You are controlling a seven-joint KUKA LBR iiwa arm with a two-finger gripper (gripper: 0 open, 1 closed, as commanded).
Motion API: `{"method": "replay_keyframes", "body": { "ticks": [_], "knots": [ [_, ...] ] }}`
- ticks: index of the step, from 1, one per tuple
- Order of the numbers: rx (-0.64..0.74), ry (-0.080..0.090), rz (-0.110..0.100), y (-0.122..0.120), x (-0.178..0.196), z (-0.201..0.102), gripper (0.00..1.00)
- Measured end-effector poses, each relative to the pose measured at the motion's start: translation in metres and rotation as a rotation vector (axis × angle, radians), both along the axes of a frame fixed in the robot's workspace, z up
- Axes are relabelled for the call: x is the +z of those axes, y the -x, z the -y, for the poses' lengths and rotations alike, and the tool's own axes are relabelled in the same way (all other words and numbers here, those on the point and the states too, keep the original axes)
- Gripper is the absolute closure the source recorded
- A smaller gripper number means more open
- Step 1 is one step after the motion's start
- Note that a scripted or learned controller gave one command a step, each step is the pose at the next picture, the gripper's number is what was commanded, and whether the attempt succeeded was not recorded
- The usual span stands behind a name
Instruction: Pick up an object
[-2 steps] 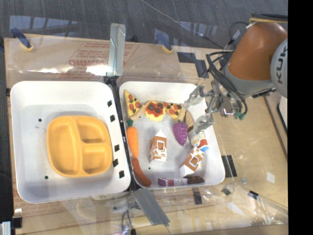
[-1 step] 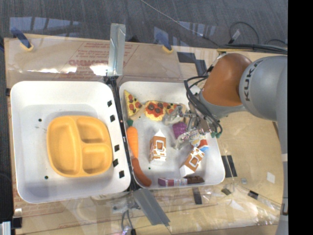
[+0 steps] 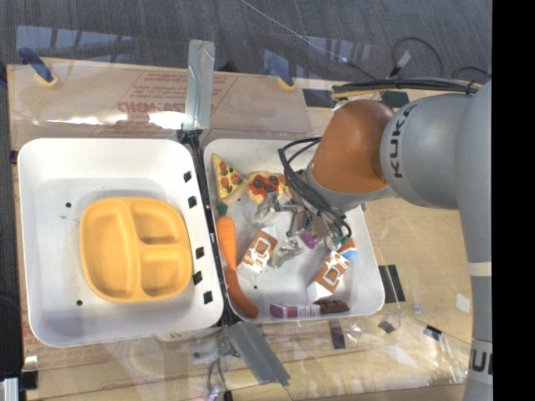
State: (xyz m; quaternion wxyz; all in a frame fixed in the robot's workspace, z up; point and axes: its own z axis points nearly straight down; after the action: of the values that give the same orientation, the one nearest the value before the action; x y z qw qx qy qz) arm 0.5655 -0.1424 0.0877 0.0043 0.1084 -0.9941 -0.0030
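Two smooth white bins point(image 3: 50, 165), ridged orange carrot point(image 3: 226, 241)

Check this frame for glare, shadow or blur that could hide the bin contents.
Camera view: glare streaks the clear plastic sheet behind the bins; the yellow tray is sharp and evenly lit; the arm shades and covers part of the right bin, and the gripper area looks cluttered and slightly soft.

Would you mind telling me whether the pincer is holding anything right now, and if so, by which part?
It cannot be told: the pincer is low in the right bin among the toy food, its tips blurred against the clutter.
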Motion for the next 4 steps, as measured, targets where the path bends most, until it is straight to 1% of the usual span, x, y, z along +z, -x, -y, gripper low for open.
{"method": "replay_keyframes", "body": {
  "ticks": [1,2,3,4],
  "knots": [
    [-0.255,0.006,0.005,-0.082,0.002,0.016,0.0],
    [-0.291,0.003,0.002,-0.063,0.002,0.054,0.0],
    [-0.278,0.004,0.0,-0.033,0.0,0.003,0.0],
    [-0.272,0.005,-0.007,-0.032,0.006,0.002,1.0]
  ]
}}
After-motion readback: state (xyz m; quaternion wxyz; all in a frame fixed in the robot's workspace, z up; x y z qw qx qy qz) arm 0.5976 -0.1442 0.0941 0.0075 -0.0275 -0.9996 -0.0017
